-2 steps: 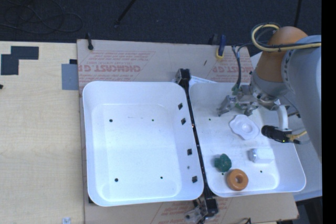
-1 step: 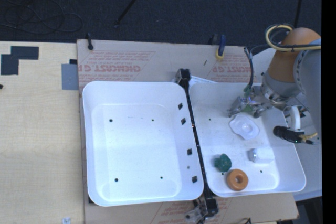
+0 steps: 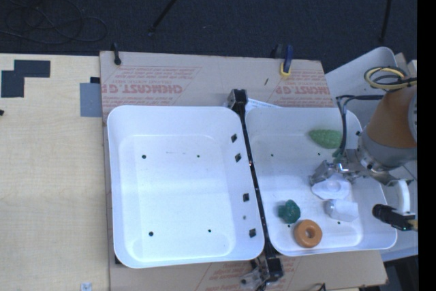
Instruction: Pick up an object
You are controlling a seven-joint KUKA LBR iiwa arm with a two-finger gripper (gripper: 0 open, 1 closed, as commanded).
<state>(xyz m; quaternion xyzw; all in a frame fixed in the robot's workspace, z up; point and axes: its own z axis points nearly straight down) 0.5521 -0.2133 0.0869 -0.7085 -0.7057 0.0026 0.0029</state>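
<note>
Over the right bin [image 3: 368,232], the gripper [image 3: 332,182] is seen lowered from the right edge of the view, the grey arm [image 3: 392,150] with its orange band [image 3: 395,119] entering above it. Whether the pincer is spread or pressed together cannot be told, since the metal parts are blurred against the white floor of the bin. A small white object [image 3: 332,188] is seen right at the tip of the gripper, but it cannot be made out whether it is pinched or merely lying beneath.

Several things are found in the right bin. A light green object [image 3: 325,138] lies near the far side, apart from the gripper. A dark green object [image 3: 289,211] is placed toward the near side, close to the divide between the bins, and an orange ring [image 3: 308,234] lies just beside it, nearer the front rim. A pale grey-white piece [image 3: 340,209] is seen between the ring and the gripper, close under the white object.

The left bin [image 3: 122,146] is set side by side with the right one, the two joined along a dark strip [image 3: 246,174] with clips. Both are borne on a sheet of cardboard [image 3: 170,82] printed with red lettering, which is held at its far edge by a yellow and blue clamp [image 3: 287,63]. A pale wooden bench [image 3: 48,180] is seen to the left.
</note>
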